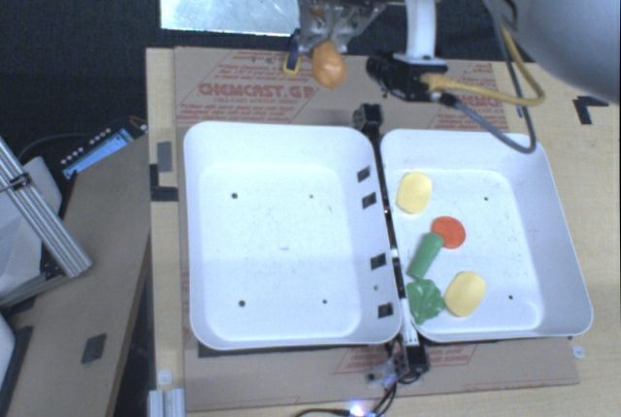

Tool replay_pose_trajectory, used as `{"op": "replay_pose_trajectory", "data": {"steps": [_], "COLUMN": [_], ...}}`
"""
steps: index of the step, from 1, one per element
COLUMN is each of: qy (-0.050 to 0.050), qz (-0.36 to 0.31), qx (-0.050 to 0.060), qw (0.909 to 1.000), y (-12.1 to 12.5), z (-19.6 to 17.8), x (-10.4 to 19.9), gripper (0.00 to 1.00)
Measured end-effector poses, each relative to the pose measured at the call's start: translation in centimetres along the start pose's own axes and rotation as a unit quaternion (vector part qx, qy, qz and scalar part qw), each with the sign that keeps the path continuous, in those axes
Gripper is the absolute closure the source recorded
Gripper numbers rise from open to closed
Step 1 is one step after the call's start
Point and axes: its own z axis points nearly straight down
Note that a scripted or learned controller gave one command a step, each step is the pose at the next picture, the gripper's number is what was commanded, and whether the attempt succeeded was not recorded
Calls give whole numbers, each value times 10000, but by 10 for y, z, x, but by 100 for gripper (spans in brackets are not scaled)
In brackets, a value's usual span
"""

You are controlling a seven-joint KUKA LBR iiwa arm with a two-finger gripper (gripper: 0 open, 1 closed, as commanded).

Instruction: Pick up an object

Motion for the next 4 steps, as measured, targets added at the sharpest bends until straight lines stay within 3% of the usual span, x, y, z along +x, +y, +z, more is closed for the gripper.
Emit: {"op": "replay_pose_trajectory", "data": {"steps": [1,2,3,4], "qy": [-27,-35,-30,-31], "qz": [4,13,-12,-16], "qx": [64,82,69,75], "qw": [10000,10000,10000,10000], "y": [-10,-10,-9,-10], "z": [-39,-36,-48,-47], "x": [25,24,25,25], "gripper": [100,0,100,0]}}
